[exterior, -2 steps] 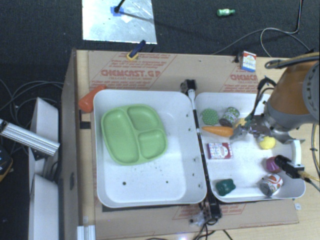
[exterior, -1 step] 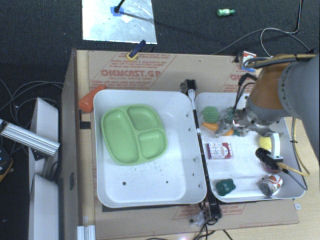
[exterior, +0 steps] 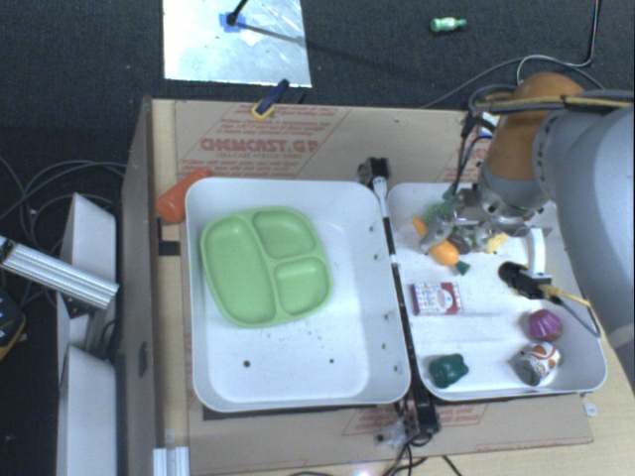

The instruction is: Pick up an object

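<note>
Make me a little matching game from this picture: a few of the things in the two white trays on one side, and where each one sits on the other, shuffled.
Things:
1. green divided plate
2. red and white card
3. dark green toy
4. purple ball

Places:
A. right bin, front left corner
B. left bin
C. right bin, near the right wall
D. right bin, middle, near the divider

Pairs: 1-B, 2-D, 3-A, 4-C
</note>
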